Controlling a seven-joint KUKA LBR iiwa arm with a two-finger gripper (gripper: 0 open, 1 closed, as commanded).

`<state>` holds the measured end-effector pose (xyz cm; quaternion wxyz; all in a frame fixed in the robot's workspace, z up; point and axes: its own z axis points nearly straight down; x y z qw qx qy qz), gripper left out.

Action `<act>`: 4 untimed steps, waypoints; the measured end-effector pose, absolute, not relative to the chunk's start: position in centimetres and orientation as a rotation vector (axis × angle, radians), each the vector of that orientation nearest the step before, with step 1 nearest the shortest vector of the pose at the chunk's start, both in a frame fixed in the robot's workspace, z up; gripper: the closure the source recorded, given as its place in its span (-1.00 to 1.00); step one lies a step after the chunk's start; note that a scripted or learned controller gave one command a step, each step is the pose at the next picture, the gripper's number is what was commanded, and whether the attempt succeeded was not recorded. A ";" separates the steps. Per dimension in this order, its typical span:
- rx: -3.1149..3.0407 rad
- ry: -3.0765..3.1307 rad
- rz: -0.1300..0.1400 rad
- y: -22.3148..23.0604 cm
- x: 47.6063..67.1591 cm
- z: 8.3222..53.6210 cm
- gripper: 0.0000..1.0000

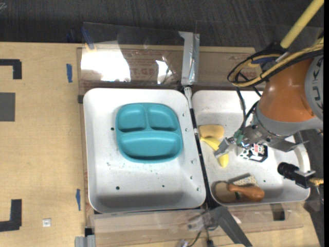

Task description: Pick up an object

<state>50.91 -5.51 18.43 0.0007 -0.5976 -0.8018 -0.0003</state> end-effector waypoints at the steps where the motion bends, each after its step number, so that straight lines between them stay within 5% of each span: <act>1: -1.658 -2.671 -0.002 -4.7 52.4 18.4 -1.00; 2: -1.495 -2.762 -0.001 -4.6 49.8 18.5 -1.00; 3: -2.378 -2.054 0.001 -8.9 51.9 18.4 -1.00; 4: -2.536 -1.857 -0.004 -7.9 48.9 26.6 -1.00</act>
